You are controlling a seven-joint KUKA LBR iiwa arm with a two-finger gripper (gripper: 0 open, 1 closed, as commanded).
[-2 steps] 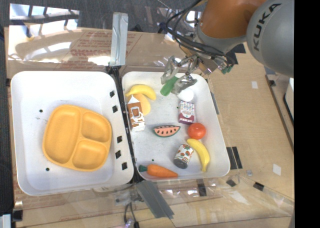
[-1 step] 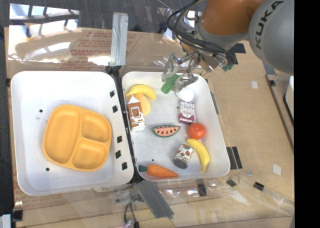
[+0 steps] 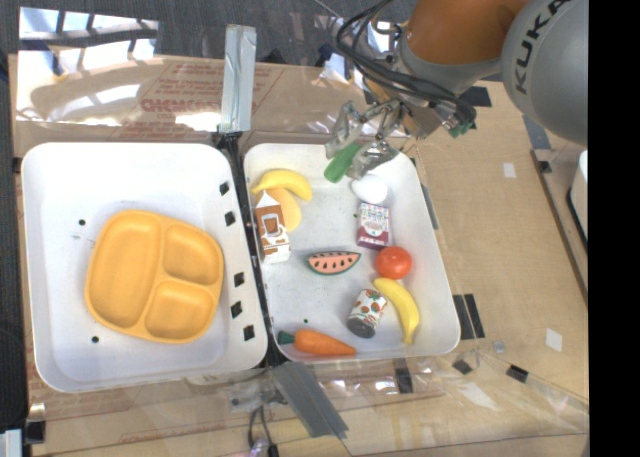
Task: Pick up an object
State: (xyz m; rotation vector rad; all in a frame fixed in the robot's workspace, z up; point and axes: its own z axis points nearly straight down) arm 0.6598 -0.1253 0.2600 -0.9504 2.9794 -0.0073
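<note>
The claw (image 3: 362, 145) hangs at the far edge of the right bin (image 3: 440, 290) with a green piece (image 3: 343, 161) seemingly nipped between its fingers, though the metalwork is too cluttered to be sure. That piece looks a small, light, stiff plastic toy, slippery, best gripped across its middle. The white egg (image 3: 370, 188) sits just beside it, so room is tight, and the bin floor is smooth.

bench (image 3: 510, 245) with 2 white bins (image 3: 50, 245)
</note>
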